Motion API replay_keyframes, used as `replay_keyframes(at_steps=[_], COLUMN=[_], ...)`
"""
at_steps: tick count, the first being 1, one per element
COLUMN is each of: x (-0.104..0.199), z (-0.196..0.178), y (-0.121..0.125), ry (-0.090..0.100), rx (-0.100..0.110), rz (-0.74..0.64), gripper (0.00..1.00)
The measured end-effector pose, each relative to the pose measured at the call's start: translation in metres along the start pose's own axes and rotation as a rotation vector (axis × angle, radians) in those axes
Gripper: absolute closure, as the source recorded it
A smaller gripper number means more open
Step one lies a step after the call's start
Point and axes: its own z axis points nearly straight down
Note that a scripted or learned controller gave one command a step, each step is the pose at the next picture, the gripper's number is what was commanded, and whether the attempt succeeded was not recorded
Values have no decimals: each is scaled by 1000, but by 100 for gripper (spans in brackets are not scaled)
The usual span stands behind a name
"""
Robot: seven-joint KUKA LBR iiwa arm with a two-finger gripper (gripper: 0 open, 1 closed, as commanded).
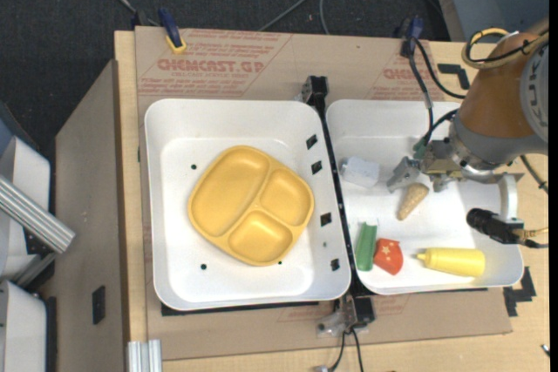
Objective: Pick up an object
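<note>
Gripper fingers spread, holding nothing, just above one tan cone-shaped object in the right bin. Nearby: one yellow bottle, one red pepper.

A KUKA iiwa arm seen from above: a broad orange band wraps the rounded grey body above the wrist, a yellow cable loops at its upper edge, and a metal-grey pincer juts from the silvery flange, with thin black cabling alongside.
</note>
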Motion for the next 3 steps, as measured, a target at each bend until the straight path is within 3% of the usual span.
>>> replay_keyframes(at_steps=[1,3], x=[0,-1], z=[-12,-120], y=[1,3], ry=[0,-4], rx=[-4,-11], rz=[0,-2], gripper=[100,100])
